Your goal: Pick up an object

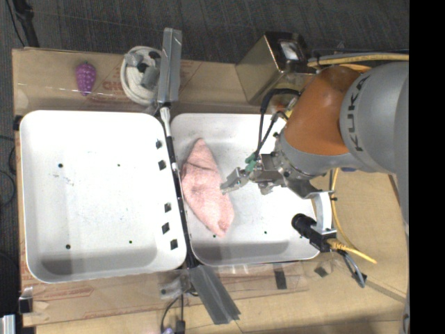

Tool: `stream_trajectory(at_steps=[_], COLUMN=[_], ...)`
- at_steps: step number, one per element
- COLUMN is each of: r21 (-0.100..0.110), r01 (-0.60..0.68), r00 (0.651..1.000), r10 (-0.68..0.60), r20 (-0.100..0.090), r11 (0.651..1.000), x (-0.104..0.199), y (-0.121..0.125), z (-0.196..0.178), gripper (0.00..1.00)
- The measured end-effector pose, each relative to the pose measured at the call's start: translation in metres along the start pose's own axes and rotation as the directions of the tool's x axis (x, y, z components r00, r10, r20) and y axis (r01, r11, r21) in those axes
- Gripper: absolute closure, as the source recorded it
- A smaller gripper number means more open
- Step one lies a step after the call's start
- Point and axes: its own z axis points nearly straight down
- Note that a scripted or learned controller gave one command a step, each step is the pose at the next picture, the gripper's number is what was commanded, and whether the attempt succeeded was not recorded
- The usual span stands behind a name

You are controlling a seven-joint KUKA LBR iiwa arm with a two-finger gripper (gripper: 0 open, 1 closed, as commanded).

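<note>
A pink, speckled soft object (204, 186) lies lengthwise against the left wall of the right bin (278, 249). My gripper (233, 181) reaches in from the right and hangs over the bin, its tip just beside the pink object's right edge. Nothing shows between its fingers. The grey arm with its orange band (320, 120) covers the bin's upper right part.
The left bin (90, 259) stands beside the right one, split off by a metal divider with black clips (167, 186). On the bench behind it sit a purple object (85, 77) and a white coil (141, 72). A tan box (274, 61) stands behind the right bin.
</note>
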Motion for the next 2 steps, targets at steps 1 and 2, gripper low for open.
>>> stream_trajectory(at_steps=[1,2], r21=[0.0,0.0], r01=[0.129,0.129], r00=[0.992,0.992], r10=[-0.129,-0.129], r20=[0.0,0.001], r11=[0.992,0.992], x=[0.0188,0.0186], y=[0.0214,0.0214], z=[0.1071,0.107], gripper=[0.0,0.0])
